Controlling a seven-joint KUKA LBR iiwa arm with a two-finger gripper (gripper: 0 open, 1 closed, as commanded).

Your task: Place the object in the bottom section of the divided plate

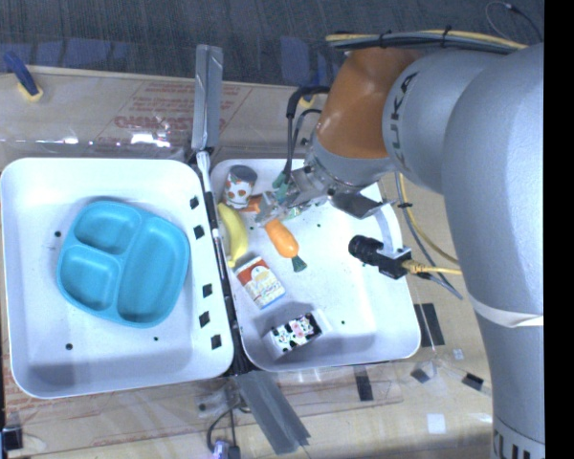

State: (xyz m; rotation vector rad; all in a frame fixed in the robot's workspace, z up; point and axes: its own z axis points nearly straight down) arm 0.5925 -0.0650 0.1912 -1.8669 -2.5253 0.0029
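Observation:
A blue divided plate lies in the left bin, with two small sections on its left and one large section on its right. My gripper reaches down into the upper part of the right bin, just above an orange carrot. Beside it lie a yellow banana and a small round toy with a face. The grey arm and its orange band hide most of the fingers.
Lower in the right bin rest a small printed carton and a black-and-white patterned block. A black fitting with a cable hangs off the arm over the bin's right side. A metal divider runs between the bins.

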